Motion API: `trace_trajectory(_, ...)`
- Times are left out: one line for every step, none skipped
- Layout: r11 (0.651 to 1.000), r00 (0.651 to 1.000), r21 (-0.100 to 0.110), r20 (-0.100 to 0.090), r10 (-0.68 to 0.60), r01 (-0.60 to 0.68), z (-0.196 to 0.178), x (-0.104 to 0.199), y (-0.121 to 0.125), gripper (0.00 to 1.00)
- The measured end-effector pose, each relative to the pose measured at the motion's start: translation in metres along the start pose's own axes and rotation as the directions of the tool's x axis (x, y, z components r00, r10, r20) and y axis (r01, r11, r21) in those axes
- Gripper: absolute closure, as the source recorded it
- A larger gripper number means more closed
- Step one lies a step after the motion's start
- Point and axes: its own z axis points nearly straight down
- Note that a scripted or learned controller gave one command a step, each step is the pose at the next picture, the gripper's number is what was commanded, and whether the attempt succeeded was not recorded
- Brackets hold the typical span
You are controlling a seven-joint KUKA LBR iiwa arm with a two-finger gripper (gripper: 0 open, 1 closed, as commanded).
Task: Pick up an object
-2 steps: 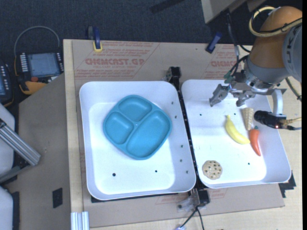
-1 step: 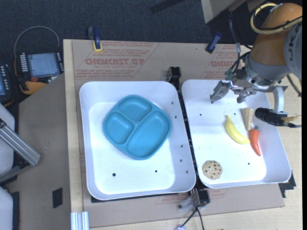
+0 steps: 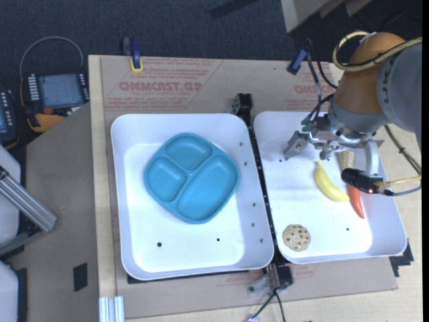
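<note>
- Our hand [image 3: 310,146] hangs over the right bin [image 3: 385,243], fingers spread, holding nothing.
- We have nothing lifted yet; banana [image 3: 329,184] and cookie [image 3: 296,237] lie waiting.

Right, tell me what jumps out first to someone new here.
A bright blue three-compartment plastic plate lies in the left white bin. In the right white bin, the grey-and-orange arm's gripper hangs above a yellow banana, with a round speckled cookie nearer the front.

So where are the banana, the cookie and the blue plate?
banana [image 3: 329,183], camera view, middle of its curve.
cookie [image 3: 296,237], camera view, centre of its face.
blue plate [image 3: 191,213], camera view, near rim.
</note>
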Motion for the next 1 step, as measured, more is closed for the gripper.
trace_trajectory(1.000, 1.000, -0.006, 0.001, 0.000, 0.000, 0.0368, 0.0004, 0.0003, 0.00)
